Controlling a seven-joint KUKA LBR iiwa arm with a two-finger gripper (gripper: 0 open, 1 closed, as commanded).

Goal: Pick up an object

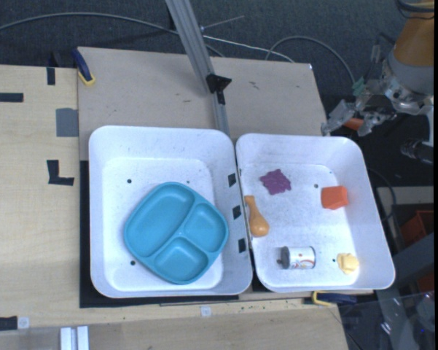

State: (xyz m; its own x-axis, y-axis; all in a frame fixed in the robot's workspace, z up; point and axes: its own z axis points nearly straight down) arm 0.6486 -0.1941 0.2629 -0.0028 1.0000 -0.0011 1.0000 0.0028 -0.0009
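The left bin (102, 195) holds one item: a blue divided plate (176, 232) with three compartments, lying flat on the bin floor toward the near right corner.

The right bin (364, 188) touches the left bin along their shared rims. All positions below are given relative to this right bin.

- An orange pear-shaped toy (256, 217) lies against the left wall, its narrow end pointing to the far side.
- A purple, ragged-edged flat piece (275, 181) lies in the far left part of the floor, just beyond the pear-shaped toy.
- A small white can with a dark end and a red label (297, 257) lies on its side near the near wall, about midway along it.
- An orange block (334, 197) sits in the right part of the floor, close to the right wall.
- A small yellow object (347, 262) rests in the near right corner, just beside the can.

The gripper (350, 117) is outside the right bin, beyond its far right corner and raised above the bench. Whether it is spread or pressed together cannot be determined; nothing is visible in it. Every object in the right bin lies well apart from the gripper. The orange block is the nearest to it, and the can and yellow object are the farthest.
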